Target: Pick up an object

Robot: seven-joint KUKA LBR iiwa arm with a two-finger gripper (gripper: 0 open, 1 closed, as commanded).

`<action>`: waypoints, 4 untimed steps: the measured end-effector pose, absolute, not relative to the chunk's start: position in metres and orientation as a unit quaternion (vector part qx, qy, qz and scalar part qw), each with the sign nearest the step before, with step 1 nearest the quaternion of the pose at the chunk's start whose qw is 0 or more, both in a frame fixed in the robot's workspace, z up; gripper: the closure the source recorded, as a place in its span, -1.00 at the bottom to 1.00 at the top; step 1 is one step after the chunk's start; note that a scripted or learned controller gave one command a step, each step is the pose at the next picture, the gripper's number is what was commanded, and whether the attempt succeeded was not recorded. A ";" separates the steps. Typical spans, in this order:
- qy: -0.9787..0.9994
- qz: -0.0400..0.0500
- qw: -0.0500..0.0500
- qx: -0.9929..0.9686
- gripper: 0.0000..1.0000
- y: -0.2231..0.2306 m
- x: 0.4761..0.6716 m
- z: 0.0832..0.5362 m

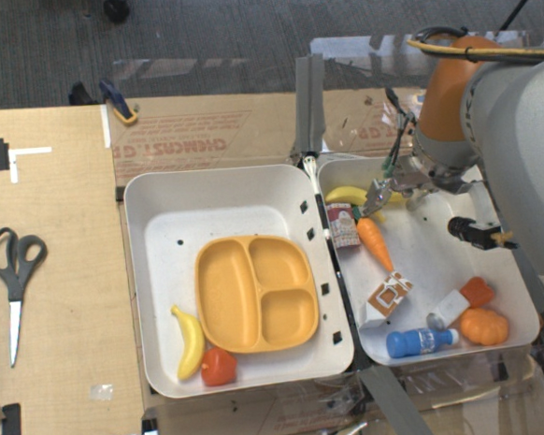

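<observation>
My gripper hangs low in the back left part of the right bin. It sits just right of a small yellow banana and just above the top end of an orange carrot. A small red-labelled can lies to the left of the carrot. Whether the gripper touches the banana or the carrot is unclear from this angle. The grey arm with its orange band comes in from the upper right and hides the bin's back right corner.
The right bin also holds a brown-and-white box, a blue bottle, an orange fruit and a red-orange piece. In the left bin are a yellow divided plate, a banana and a red fruit. Scissors lie on the bench.
</observation>
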State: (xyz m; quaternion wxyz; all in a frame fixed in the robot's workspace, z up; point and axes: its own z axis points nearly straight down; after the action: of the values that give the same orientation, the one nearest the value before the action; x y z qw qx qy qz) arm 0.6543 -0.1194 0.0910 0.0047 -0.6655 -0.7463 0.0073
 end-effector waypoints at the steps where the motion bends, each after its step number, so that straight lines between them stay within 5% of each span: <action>1: -0.748 0.008 0.004 -0.664 1.00 -0.119 0.655 0.100; 2: -0.747 0.009 0.005 -0.664 -1.00 -0.119 0.654 0.099; 3: -0.723 0.001 0.000 -0.691 -1.00 -0.107 0.606 0.097; 4: -0.714 0.001 0.000 -0.700 -1.00 -0.171 0.552 0.092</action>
State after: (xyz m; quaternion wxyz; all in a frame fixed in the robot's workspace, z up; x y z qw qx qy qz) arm 0.5519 -0.1706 0.0918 -0.0002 -0.7001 -0.7141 0.0007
